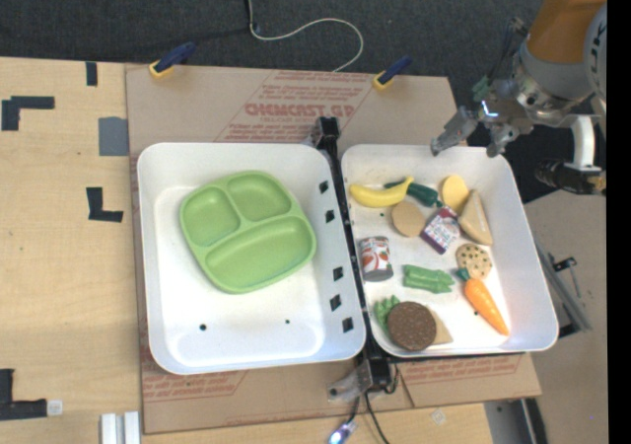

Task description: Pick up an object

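Nearest you, at the front of the right bin (537, 319), lies a round brown burger patty (411, 325) with a green leafy piece (384, 308) just beside it. To its right an orange carrot (486, 305) lies at a slant, and above that a chocolate-chip cookie (473, 259). A green bean pod (428, 279) and a small red-and-white can (375, 258) sit mid-bin. Farther back you find a purple packet (440, 230), a tan wedge (476, 219), a yellow banana (379, 194) and a yellow lemon (454, 191). The left bin (158, 264) holds a green divided plate (247, 229). Farthest, above the right bin's back right corner, your gripper (475, 134) hangs with its two fingers spread apart and nothing between them, well clear of the toys.
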